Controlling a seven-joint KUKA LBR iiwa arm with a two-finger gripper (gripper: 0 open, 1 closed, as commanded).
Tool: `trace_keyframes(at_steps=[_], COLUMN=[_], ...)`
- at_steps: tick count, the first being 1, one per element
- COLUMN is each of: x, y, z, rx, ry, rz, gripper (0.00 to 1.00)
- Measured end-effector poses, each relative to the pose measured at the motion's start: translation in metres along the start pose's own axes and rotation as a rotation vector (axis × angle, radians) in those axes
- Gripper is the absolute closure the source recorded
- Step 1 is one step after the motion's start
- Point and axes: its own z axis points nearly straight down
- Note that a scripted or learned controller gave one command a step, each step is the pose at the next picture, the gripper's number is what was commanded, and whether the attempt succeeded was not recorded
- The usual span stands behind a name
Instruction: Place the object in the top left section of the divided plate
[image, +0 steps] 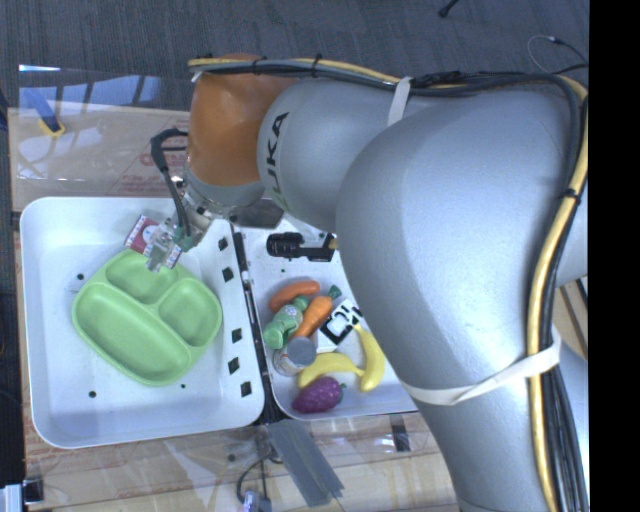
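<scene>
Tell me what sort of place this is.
Probably a robotics lab test bench: a grey arm reaches over two white bins, one with a green divided plate, the other with toy food such as a carrot and banana.

One fixed camera looks down at a slant on two shallow white plastic bins (40, 300) (the large grey arm (440, 250) looms close, entering from the right).
</scene>
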Motion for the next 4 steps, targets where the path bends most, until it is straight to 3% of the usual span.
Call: trace_keyframes(at_steps=[1,2,3,4], x=[-0.04,-0.007,0.03,0.028], y=[-0.107,-0.061,-0.003,-0.019], z=[-0.052,-0.053,-0.006,-0.057], rx=[-0.001,-0.004,0.0,-0.003], ry=[-0.002,-0.004,0.0,-0.004], rz=[0.118,-0.013,-0.157,0.035], gripper=[1.0,1.0,1.0,1.0])
